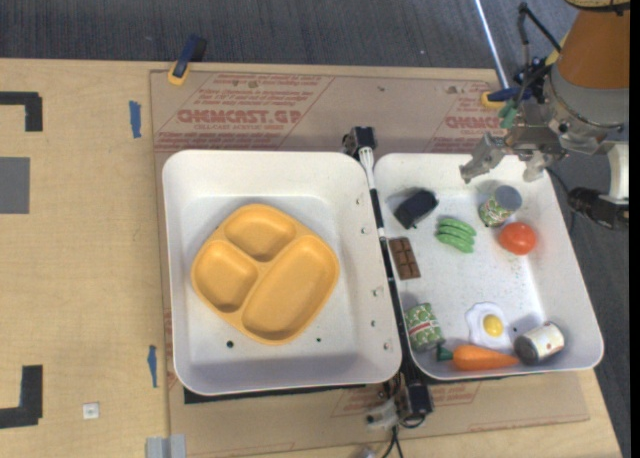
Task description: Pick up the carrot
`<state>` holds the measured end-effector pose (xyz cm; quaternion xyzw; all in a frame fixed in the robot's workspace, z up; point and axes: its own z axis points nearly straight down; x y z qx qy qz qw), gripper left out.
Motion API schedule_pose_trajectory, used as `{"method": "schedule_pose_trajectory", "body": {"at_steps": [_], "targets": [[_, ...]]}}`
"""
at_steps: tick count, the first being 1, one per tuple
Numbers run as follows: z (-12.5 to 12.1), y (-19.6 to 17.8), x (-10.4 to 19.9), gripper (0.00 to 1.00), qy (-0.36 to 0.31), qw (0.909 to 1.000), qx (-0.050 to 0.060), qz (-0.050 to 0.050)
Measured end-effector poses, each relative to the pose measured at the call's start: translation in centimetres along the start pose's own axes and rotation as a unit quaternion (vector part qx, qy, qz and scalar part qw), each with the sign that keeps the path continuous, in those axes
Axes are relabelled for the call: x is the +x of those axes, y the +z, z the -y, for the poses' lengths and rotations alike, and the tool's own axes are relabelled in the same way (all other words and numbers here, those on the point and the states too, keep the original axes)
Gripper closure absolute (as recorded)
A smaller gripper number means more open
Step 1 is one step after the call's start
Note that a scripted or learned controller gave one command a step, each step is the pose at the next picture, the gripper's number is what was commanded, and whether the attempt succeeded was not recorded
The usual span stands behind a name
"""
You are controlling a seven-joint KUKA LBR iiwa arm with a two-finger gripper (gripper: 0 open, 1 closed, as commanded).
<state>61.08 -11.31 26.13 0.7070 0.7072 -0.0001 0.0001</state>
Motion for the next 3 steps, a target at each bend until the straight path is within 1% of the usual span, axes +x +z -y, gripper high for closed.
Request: {"method": "schedule_pose_trajectory", "body": {"at_steps": [1,2,3], "targets": [[3.5,16.5,2.0,0.00,-0.094,0.9956,-0.003,0.001],[12.7,7.7,11.6,0.00,-0.158,0.9874,0.000,0.000],[13.1,7.6,11.4,0.00,-0.342,0.9396,0.000,-0.001]]}}
